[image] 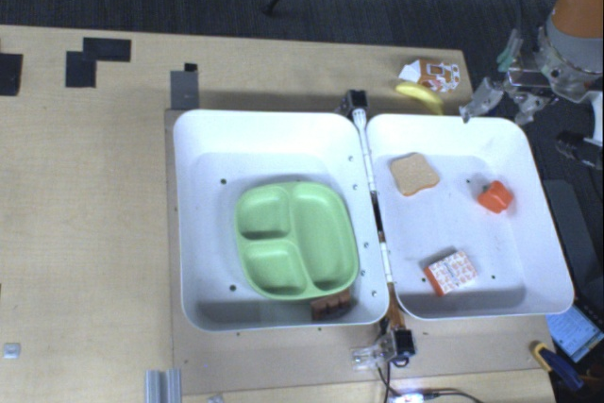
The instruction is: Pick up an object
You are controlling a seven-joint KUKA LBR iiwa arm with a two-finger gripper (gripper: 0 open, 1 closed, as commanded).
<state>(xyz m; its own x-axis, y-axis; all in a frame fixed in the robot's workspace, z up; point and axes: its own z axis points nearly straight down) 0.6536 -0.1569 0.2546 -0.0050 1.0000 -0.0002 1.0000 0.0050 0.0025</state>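
While the tool hangs open, bread slice — orange piece — lie apart.

the arm's gripper hangs at upper right, fingers spread apart, holding nothing.

left bin: green tray | right bin: bread, orange piece, carton (all apart)

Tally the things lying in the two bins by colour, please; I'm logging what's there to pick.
Green: 1, divided plate in the left bin
Tan: 1, bread slice in the right bin
Orange: 1, small orange object
Red and white: 1, small box
Brown: 1, item partly hidden under the plate
Total: 5
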